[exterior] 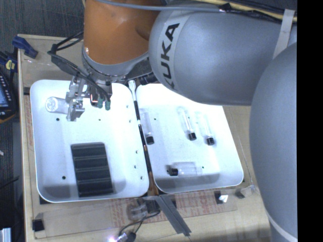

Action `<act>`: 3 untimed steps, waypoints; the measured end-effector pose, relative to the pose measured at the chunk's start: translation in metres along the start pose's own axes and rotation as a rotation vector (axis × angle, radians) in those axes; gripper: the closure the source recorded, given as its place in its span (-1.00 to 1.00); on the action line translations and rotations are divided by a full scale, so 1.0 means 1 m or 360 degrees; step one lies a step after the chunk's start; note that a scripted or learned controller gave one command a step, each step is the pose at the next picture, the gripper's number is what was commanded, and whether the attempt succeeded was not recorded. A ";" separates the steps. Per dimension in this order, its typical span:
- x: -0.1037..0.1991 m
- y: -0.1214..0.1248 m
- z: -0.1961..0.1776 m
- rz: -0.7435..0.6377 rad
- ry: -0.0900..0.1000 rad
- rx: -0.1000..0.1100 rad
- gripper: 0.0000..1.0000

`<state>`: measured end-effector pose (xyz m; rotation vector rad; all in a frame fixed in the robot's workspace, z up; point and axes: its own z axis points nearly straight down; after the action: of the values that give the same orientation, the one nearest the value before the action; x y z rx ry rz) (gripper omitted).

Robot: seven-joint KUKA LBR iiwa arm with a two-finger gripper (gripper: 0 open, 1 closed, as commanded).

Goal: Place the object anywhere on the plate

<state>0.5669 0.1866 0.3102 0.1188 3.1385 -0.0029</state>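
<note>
A black ribbed plate lies flat in the front part of the left bin. My gripper hangs over the back left of that bin, behind the plate and apart from it. A clear vial lies sideways between its fingers, with the round end pointing left. The gripper is shut on this vial. The orange-banded wrist above hides the top of the gripper.
The right bin holds several clear vials with black caps: two near its middle, one by its left wall, one at the front. The big grey arm covers the upper right. Cables lie along the bench's front edge.
</note>
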 end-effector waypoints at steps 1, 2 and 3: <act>0.062 -0.085 0.038 0.0335 0.0006 0.0001 1.00; 0.027 0.011 0.160 0.0676 0.0008 0.0004 1.00; 0.025 0.018 0.092 0.1664 0.0007 0.0003 1.00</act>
<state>0.5430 0.2065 0.2181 1.6717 2.6628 -0.0044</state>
